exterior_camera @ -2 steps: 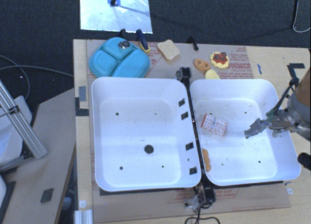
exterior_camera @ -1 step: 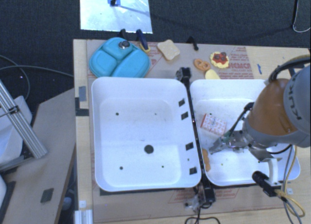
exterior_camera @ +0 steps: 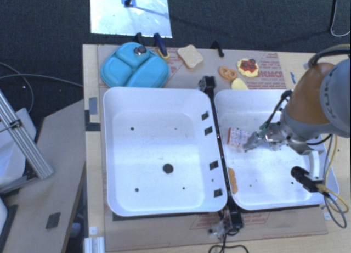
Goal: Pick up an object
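A small red and white packet lies in the right bin, near its left wall. My gripper is low inside this bin, just to the right of the packet and close to touching it. The grey arm with its orange band reaches in from the right. An orange, elongated piece lies by the same wall, nearer the front. In the left bin sits one small dark round object.
Behind the bins on the bench are a blue divided plate, a toast slice, a pretzel, a small round red-topped toy food and a yellow piece. Black clips line the divider between the bins.
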Controlling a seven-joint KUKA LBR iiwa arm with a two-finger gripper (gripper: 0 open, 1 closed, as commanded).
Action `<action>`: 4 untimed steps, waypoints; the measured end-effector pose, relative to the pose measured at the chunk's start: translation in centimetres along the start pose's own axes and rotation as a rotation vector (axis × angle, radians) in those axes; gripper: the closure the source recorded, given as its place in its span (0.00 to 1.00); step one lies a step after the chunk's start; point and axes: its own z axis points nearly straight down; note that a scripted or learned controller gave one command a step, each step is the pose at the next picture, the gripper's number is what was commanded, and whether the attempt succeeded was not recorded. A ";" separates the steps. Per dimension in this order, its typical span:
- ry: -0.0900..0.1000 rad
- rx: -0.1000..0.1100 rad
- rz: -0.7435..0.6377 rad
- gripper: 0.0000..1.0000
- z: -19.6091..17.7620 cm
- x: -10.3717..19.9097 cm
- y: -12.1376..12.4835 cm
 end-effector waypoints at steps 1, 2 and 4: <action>0.010 -0.006 -0.015 0.00 -9.3 17.1 5.0; 0.004 0.003 -0.004 1.00 -9.8 16.0 4.8; -0.002 0.003 0.012 1.00 -8.7 8.0 7.4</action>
